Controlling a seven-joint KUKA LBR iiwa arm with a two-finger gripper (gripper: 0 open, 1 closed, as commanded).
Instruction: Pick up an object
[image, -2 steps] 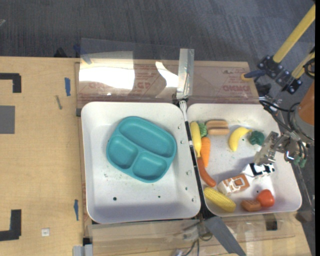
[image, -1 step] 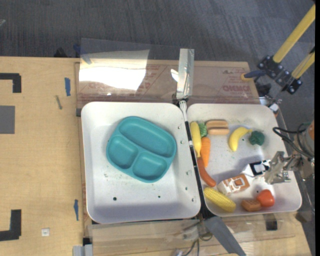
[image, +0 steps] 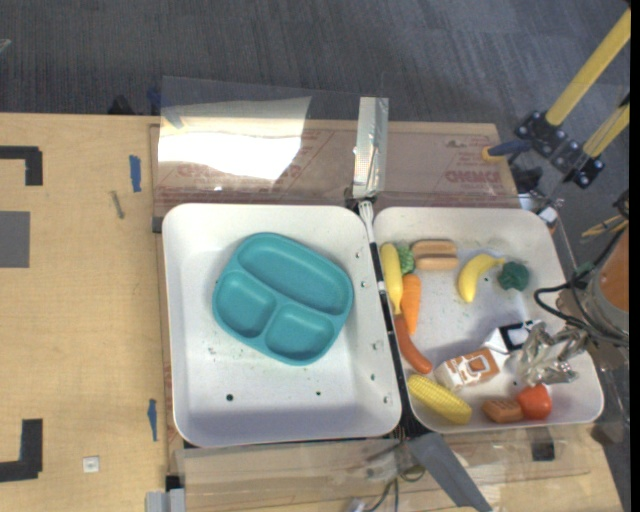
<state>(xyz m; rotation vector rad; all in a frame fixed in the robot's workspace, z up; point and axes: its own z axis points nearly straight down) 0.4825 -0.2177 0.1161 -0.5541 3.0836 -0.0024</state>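
The pincer (image: 545, 360) hangs low in the right bin (image: 570, 415), whether released or clenched I cannot tell, just above the tomato (image: 536, 401), so the reach looks underway and next calls for closing and lifting.

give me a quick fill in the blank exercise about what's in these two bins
1. The teal divided plastic plate lies in the ____ white bin.
2. The plate has ____ compartments.
3. The yellow toy banana lies in the ____ white bin.
4. The metal pincer hangs over the bin holding the toy ____.

Missing words: left; three; right; food
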